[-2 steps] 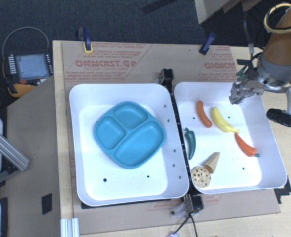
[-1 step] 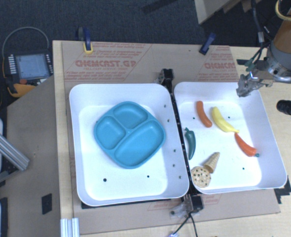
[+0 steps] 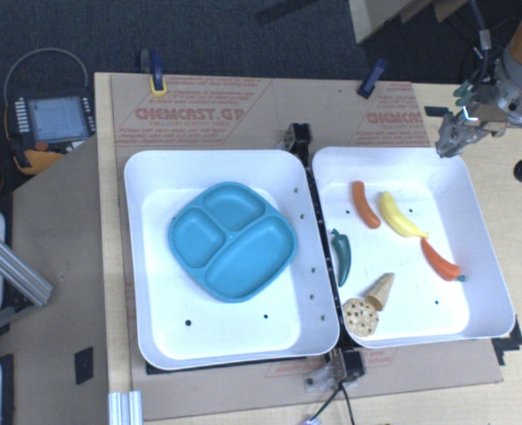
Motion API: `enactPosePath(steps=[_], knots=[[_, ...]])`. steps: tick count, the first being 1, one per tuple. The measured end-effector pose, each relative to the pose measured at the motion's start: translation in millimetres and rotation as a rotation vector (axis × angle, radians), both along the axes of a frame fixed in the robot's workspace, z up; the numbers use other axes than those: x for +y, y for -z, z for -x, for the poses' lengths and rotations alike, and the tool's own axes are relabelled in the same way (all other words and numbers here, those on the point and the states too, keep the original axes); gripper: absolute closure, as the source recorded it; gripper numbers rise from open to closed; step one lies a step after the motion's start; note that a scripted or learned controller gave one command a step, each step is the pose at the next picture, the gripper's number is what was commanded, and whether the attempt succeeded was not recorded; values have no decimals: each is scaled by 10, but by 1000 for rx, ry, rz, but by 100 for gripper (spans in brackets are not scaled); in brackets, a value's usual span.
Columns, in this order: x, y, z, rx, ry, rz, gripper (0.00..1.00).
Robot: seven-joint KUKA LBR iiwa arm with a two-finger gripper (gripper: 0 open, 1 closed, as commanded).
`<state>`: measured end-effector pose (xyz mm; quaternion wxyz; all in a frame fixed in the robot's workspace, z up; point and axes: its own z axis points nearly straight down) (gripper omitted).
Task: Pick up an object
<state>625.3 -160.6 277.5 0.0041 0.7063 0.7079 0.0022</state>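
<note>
The right bin (image 3: 473, 317) holds a red-orange sausage (image 3: 364, 204), a yellow banana (image 3: 399, 216), an orange carrot (image 3: 441, 260), a dark green pepper (image 3: 341, 255), an ice-cream cone (image 3: 379, 289) and a chocolate-chip cookie (image 3: 359, 316). My gripper (image 3: 453, 139) hangs at the far right corner of that bin, over its back rim, well away from every toy. Nothing shows between its fingers.
The left bin (image 3: 155, 326) carries a blue divided plate (image 3: 233, 240). Black clips (image 3: 298, 136) join the bins at the back and front. A yellow-handled clamp (image 3: 157, 80) and a blue clamp (image 3: 371, 78) pin the cardboard at the bench's back edge.
</note>
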Motion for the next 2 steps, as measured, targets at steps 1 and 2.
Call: enactPosePath(steps=[1, 2], knots=[[588, 94, 152, 11, -4, -6, 100], [1086, 75, 202, 10, -3, -5, 100]])
